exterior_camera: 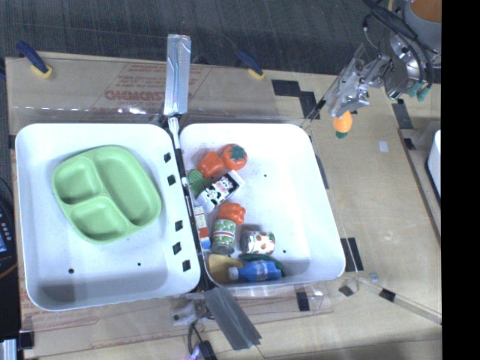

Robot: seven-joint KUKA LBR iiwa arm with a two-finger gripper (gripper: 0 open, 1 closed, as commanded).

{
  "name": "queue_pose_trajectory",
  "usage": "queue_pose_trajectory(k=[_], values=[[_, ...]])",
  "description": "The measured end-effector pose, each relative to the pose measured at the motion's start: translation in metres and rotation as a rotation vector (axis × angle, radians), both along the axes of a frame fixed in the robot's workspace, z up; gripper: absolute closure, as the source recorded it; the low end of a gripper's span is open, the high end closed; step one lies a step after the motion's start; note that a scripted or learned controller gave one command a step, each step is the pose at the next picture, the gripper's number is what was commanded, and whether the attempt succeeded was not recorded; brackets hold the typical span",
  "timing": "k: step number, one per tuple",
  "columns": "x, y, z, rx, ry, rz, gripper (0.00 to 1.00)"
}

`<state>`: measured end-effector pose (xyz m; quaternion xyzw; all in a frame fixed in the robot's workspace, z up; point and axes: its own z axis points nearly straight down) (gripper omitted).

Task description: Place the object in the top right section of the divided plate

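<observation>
A green divided plate (69,210) lies in the left white bin (45,276), with one large section on its right side and two smaller ones on its left. My gripper (343,109) hangs at the upper right, just past the far right corner of the right bin (315,208). A small orange object (342,124) with a greenish top shows between the fingertips, and the gripper is shut on it, lifted above the bench. The plate is far to the left of the gripper.
The right bin holds several toys along its left side: a red-orange tomato (224,159), a black-and-white carton (219,190), an orange pepper (231,213), a can (223,235), a spotted cup (259,242) and a blue bottle (255,271). A taped divider (177,73) stands between the bins.
</observation>
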<state>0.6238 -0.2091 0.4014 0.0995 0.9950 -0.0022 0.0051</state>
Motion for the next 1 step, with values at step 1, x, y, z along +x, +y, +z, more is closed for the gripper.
queue_pose_trajectory(k=[1], values=[[-0.0712,-0.0013,0.0404,0.001,0.008,0.404,1.0]])
